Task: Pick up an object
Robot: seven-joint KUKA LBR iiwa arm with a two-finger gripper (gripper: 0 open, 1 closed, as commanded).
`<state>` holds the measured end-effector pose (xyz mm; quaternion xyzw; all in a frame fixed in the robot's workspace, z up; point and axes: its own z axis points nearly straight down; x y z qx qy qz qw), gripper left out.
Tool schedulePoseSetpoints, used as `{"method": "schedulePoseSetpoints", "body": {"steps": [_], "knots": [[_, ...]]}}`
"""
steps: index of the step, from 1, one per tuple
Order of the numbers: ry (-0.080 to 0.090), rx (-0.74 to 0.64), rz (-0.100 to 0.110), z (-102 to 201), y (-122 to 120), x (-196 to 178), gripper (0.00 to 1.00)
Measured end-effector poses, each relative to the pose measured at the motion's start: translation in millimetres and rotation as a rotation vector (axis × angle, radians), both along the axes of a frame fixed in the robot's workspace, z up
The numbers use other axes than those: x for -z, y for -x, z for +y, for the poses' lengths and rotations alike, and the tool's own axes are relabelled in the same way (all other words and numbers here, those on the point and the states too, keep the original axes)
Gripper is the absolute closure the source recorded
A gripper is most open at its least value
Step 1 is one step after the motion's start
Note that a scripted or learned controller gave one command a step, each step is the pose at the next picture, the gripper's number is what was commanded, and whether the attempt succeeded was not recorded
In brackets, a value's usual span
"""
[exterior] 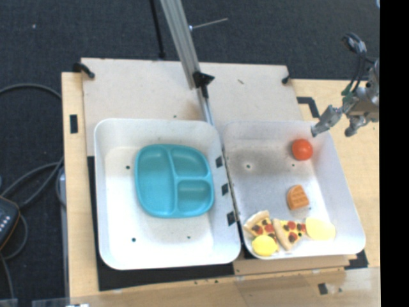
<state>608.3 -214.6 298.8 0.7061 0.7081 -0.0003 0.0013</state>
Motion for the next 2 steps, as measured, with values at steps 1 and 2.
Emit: {"method": "schedulePoseSetpoints", "body": {"steps": [1,2], "knots": [[0.001,-0.001,0.000,0,0,0,0.00],[0.000,0.002,0.004,1,-3,42,0.00]]}}
